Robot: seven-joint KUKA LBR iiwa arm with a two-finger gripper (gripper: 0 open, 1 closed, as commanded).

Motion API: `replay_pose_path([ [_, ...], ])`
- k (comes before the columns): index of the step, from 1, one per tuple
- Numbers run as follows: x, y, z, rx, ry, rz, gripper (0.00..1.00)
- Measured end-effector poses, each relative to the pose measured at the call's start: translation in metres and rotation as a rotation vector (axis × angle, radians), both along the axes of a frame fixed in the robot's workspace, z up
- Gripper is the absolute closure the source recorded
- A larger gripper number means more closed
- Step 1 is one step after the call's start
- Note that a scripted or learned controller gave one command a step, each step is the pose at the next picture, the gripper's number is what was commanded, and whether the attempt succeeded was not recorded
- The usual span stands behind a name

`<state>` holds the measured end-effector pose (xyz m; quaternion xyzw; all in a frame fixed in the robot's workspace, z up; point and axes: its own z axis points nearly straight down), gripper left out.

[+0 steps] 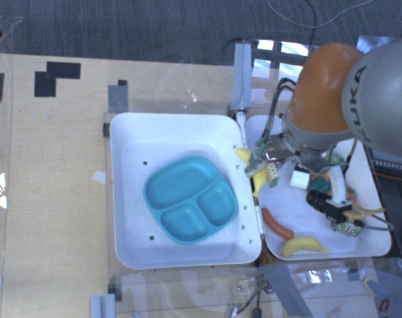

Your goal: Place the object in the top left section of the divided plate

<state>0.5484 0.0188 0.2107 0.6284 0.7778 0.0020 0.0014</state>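
A blue divided plate (191, 199) lies in the left white bin (131, 177), with one large section and two smaller ones. My gripper (267, 159) hangs over the left edge of the right bin (373, 244), under the orange band of the arm (323, 91). A yellow object (244, 155) pokes out just left of the gripper, over the wall between the bins. A second yellow piece (258, 181) shows just below it. I cannot make out whether either piece is held.
In the right bin lie a red sausage (277, 223), a yellow banana (304, 246) and a cluster of green and orange items (338, 191) beneath the arm's black cabling. A metal post (241, 78) stands behind the gap between the bins.
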Motion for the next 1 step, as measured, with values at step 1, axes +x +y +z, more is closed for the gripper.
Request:
replay_pose_path([
  [1, -0.0245, 0.0443, 0.0038, -0.001, 0.001, 0.265, 1.00],
])
